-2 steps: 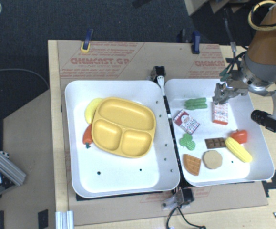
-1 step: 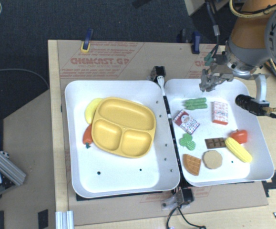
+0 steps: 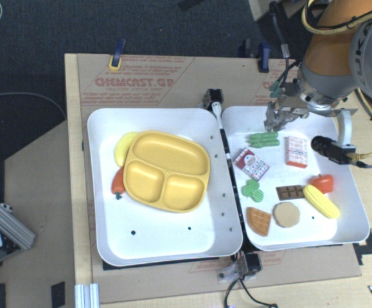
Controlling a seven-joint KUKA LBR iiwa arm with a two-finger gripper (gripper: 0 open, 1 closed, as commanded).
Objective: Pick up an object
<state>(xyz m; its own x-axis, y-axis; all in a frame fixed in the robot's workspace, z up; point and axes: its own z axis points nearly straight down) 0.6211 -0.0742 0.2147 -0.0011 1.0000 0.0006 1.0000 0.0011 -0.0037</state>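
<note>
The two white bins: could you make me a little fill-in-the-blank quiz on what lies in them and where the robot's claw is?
1. The yellow divided tray lies in the ____ bin.
2. The gripper hovers over the ____ bin, just above a green toy.
3. The toy corn cob is coloured ____.
4. The waffle lies beside a round ____.

Missing words: left; right; yellow; cookie

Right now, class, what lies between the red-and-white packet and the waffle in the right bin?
In the camera view, a small green toy lies between the red-and-white packet and the waffle, on the right bin floor.
</note>
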